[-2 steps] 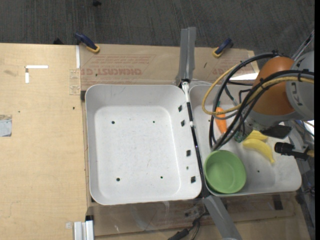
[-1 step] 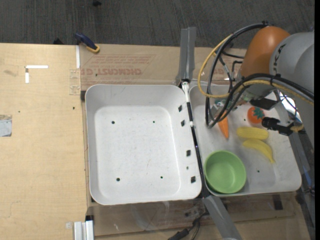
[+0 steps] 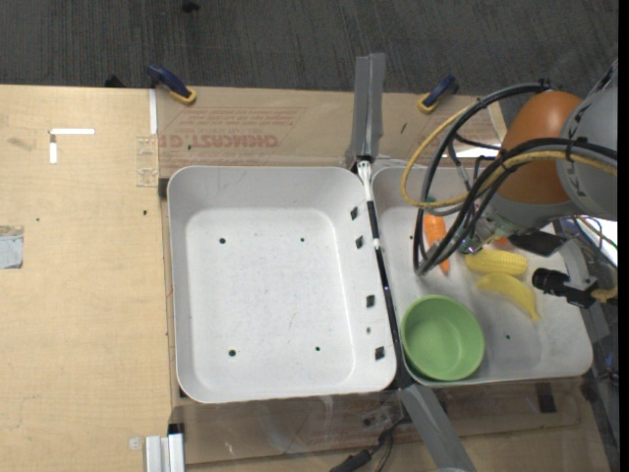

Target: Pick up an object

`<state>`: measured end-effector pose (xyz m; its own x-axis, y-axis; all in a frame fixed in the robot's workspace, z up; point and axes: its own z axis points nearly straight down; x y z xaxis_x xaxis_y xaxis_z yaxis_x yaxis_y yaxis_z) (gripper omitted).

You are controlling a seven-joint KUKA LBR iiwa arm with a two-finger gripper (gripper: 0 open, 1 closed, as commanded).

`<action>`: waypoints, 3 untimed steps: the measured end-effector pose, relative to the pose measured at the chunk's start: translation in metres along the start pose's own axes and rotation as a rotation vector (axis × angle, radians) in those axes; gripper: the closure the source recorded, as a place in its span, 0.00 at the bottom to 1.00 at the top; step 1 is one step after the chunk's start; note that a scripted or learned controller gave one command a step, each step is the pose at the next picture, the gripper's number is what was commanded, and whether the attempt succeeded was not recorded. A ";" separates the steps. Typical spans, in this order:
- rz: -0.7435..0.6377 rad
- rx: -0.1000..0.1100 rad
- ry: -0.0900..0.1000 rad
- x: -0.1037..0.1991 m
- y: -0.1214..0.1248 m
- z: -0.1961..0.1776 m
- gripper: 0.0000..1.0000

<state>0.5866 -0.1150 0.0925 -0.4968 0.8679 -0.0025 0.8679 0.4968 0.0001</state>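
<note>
1. Camera view, contents: In the right bin [image 3: 550, 357], a green bowl [image 3: 444, 338] is seen at the near left corner. A corn cob [image 3: 499, 262] and a banana [image 3: 513, 291] lie just beside each other near the middle; a carrot [image 3: 435, 236] lies further back.
2. Camera view, handling: All four items are judged light and rigid, probably plastic and somewhat slippery. The bowl is best taken by its rim; the corn cob, banana and carrot are best taken across the narrow middle.
3. Camera view, arm: The arm [image 3: 536, 160] is posed above the right bin's far side, wrist downward, with cables draped before it. The state of the hand cannot be told, nor whether anything is held.
</note>
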 end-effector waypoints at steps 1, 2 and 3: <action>-0.009 -0.001 -0.002 -0.107 -0.023 -0.001 0.00; -0.260 -0.001 0.000 -0.055 -0.074 0.000 0.00; -0.285 -0.008 -0.027 -0.006 -0.091 -0.005 0.00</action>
<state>0.5105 -0.1658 0.0976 -0.7203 0.6930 -0.0298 0.6933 0.7207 0.0031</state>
